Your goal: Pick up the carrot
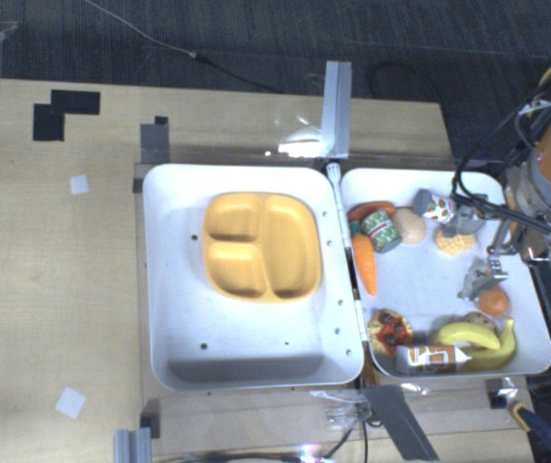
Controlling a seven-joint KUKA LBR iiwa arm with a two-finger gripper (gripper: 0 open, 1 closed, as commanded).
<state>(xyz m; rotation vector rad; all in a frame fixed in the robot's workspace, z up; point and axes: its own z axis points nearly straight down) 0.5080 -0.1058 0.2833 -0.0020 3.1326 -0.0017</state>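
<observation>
**Carrot lies by the right bin's left wall, gripper far from it**

The carrot (364, 264) lies flat in the right bin (536, 355), close against its left wall, about halfway down. Its fat end points to the far edge and its thin tip points to the near edge. Just past its fat end sit a green can (380, 230) and a tan ball-like thing (409, 225).

The gripper (484, 280) hangs over the right side of the same bin, well away from the carrot. I cannot tell how its fingers stand, because they are small and blurry. An orange ball (493, 302) is just beside it, and a banana (478, 340) lies along the near edge.

The left bin (174, 287) holds a yellow tray (261, 245) with three parts, near its far middle.
</observation>
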